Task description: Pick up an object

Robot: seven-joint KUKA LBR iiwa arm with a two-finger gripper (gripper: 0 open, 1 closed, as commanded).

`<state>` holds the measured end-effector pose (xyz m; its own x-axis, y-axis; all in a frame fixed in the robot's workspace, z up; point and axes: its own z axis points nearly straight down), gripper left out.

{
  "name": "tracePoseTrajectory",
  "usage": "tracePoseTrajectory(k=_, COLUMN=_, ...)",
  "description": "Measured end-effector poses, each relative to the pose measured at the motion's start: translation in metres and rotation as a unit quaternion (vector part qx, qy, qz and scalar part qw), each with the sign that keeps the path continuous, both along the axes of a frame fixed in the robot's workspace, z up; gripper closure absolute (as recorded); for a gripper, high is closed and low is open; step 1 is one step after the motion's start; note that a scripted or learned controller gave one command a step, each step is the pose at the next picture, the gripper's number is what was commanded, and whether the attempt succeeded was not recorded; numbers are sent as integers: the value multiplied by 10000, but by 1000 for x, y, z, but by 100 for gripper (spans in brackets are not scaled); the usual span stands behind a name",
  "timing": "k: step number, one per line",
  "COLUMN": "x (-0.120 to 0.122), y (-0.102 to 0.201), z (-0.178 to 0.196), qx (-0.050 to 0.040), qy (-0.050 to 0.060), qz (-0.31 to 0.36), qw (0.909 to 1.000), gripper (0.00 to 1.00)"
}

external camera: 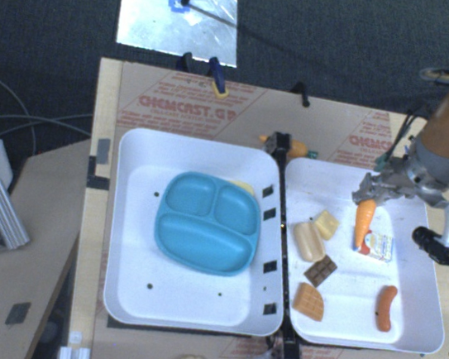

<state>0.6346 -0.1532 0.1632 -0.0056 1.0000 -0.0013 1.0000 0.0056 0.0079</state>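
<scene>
My gripper hangs over the back of the right bin, reaching in from the right. An orange carrot hangs upright beneath it, its top end caught between the fingers, so the gripper is shut on it. The carrot's lower tip is just in front of a small white packet. Lying loose in the same bin are a pale yellow block, a beige bread roll, a brown chocolate piece, an orange toast piece and a red-orange sausage.
The left bin holds a blue divided plate with a pale yellow item behind it. A black divider runs between the bins. A black fitting juts over the right bin's edge.
</scene>
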Motion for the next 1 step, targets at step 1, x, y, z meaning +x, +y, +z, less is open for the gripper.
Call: tracePoseTrajectory(k=1, x=10, y=-6, z=58, qx=-4, qy=-2, qz=0, qw=10000, gripper=100)
